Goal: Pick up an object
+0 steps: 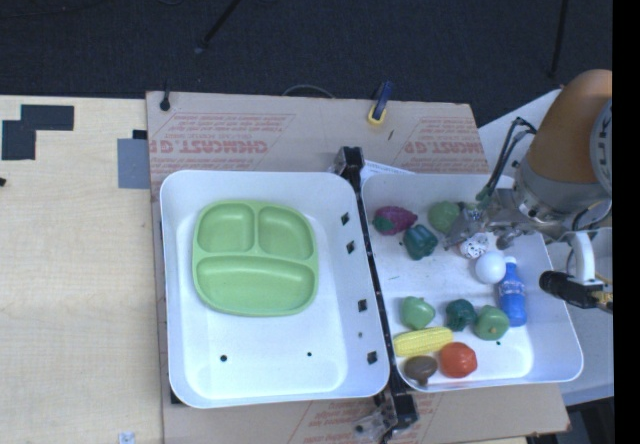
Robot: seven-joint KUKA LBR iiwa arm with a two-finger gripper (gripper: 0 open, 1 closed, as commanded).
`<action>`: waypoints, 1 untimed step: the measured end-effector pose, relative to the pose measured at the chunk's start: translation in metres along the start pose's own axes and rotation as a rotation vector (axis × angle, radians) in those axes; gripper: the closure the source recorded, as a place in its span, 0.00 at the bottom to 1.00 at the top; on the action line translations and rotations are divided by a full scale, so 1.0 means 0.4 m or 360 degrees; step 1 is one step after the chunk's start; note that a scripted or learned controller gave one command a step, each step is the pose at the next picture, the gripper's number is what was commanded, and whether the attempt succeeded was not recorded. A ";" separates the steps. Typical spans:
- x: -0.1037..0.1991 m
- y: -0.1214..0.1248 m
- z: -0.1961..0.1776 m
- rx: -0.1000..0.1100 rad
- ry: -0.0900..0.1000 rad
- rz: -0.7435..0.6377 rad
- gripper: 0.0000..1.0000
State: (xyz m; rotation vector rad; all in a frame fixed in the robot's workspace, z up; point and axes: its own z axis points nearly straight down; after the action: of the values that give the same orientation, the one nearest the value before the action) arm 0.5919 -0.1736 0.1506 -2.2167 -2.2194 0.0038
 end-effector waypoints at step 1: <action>0.006 0.000 0.108 0.0001 0.0000 0.0000 0.00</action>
State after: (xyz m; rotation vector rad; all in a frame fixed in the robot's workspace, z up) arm 0.5917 -0.1713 0.1075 -2.2166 -2.2188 0.0042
